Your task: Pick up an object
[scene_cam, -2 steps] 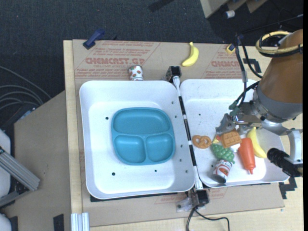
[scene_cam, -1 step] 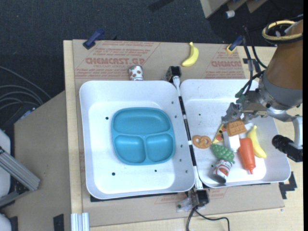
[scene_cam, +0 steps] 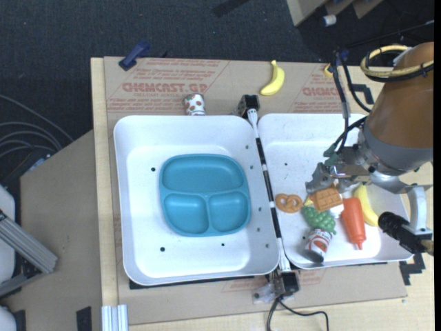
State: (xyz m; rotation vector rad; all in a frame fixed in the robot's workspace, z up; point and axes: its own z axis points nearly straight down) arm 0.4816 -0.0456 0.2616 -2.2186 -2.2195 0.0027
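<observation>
The right bin [scene_cam: 293, 143] holds several toy foods bunched at its near side: a brown pretzel [scene_cam: 289, 203], a tan cracker [scene_cam: 325, 199], a green bumpy vegetable [scene_cam: 318, 218], a small can [scene_cam: 318, 243] lying on its side, an orange carrot [scene_cam: 353, 222] and a yellow banana [scene_cam: 367, 207]. My gripper [scene_cam: 326, 179] hangs low just above the cracker's far edge, right of the pretzel. The grey arm and its orange band cover the bin's right part. Nothing is visibly lifted.
In the left bin [scene_cam: 131, 205] lies a blue divided plate [scene_cam: 204, 194]. On the cardboard behind the bins lie a second yellow banana [scene_cam: 273, 80], a small patterned cup [scene_cam: 195, 104] and a blue object [scene_cam: 134, 56]. A black clip [scene_cam: 247, 105] sits where the bins join.
</observation>
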